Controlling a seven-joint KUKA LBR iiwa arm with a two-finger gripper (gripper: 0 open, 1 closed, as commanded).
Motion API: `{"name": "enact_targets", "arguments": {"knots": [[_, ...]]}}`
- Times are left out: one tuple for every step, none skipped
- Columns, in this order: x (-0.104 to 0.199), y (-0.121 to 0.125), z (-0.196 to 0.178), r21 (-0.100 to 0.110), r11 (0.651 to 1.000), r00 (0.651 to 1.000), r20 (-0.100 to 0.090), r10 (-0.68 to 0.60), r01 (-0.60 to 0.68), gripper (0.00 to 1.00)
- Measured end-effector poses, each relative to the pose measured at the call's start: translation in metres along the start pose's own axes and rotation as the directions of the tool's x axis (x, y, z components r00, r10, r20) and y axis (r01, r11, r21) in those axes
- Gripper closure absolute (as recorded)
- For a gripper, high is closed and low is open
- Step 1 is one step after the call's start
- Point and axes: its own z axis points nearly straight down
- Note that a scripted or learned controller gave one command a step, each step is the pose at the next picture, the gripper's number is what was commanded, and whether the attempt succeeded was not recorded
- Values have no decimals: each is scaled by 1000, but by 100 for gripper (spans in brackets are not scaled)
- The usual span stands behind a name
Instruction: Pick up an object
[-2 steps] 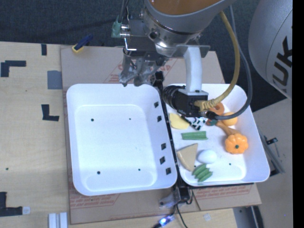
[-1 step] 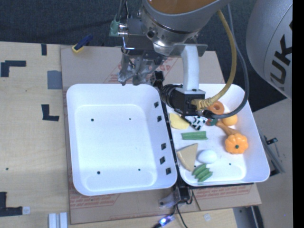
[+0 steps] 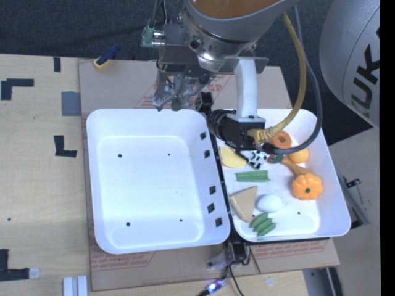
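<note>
My gripper hangs over the back rim of the left white bin, high in the camera view, with nothing visibly in it. The right bin holds the loose objects: a yellow piece, a black-and-white spotted block, an orange ring, a small orange fruit, an orange pumpkin, a flat green bean, a tan wedge, a white egg and a green pea pod. All of them lie to the right of and nearer than the gripper.
The arm's large orange and grey body fills the top centre and right. A blue and yellow item lies on the bench behind the left bin. Black clips line the wall between the bins.
</note>
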Motion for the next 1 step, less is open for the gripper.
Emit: {"name": "enact_targets", "arguments": {"knots": [[3, 0, 0, 0, 1000, 1000, 0, 0, 0, 100]]}}
